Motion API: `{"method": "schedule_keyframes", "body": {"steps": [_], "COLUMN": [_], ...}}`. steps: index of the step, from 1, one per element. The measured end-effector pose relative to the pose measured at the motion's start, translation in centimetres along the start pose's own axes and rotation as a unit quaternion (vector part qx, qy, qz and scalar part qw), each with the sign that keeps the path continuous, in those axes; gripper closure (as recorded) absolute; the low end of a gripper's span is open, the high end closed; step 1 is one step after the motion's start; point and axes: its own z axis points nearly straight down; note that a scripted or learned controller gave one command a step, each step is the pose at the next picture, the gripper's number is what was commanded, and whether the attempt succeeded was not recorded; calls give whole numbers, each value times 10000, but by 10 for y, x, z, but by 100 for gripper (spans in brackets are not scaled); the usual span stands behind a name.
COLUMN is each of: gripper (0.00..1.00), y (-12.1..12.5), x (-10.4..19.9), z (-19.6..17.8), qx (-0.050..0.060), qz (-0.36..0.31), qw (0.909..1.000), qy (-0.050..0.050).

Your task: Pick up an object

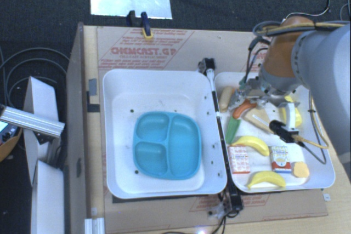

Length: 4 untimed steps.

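My gripper (245, 97) hangs low over the far left part of the right bin (323, 175), among toy foods. Just below its tip lies an orange carrot (241, 111), and a beige bread roll (225, 97) lies to its left. Whether anything is held cannot be made out. Near it are a green cucumber (232, 130), a pale beige wedge (258, 118) and a yellow piece (291, 115).
Nearer the front of the right bin lie two bananas (250, 143) (266, 178), two small red-and-white boxes (239, 160) (280, 158) and a cheese slice (300, 170). The left bin (118, 96) holds a blue divided plate (166, 144). A ridge (218, 123) divides the bins.
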Motion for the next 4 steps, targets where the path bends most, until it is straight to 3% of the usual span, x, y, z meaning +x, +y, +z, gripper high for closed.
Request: {"method": "schedule_keyframes", "body": {"steps": [1,2,3,4], "gripper": [0,0,0,0], "y": [-8,-33,-91,-37], "x": [-1,6,-5,-1], "z": [0,0,1,2], "qx": [-96,-103,-97,-60], "qz": [11,9,13,-5], "qw": [10000,9999,10000,10000], "qy": [7,12,18,25]}}
